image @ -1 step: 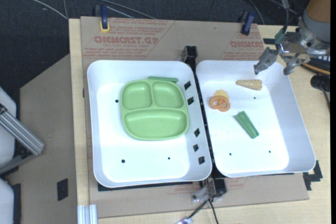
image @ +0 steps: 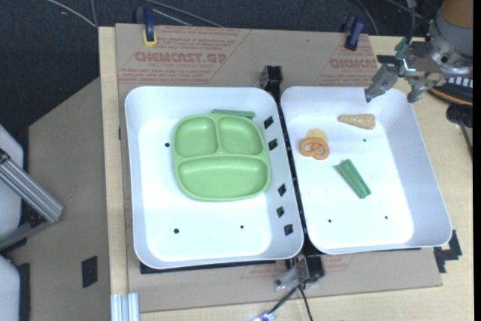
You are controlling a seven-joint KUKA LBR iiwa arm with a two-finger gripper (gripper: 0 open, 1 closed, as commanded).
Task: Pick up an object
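Note:
Three small objects lie in the right bin (image: 421, 184): a tan cone-shaped piece (image: 357, 120) near the back, an orange pretzel-like ring (image: 315, 145) toward the left wall, and a green stick (image: 352, 178) in the middle. My gripper (image: 394, 85) hovers over the bin's back right corner, above and to the right of the tan cone. Its two fingers are spread apart with nothing between them.
The left bin (image: 150, 199) holds a green divided plate (image: 222, 158) with a thin green strip (image: 234, 114) behind it. Black clips line the seam between the bins. Blue clamps (image: 150, 22) pin the cardboard base at the back. Cables cross the dark floor.

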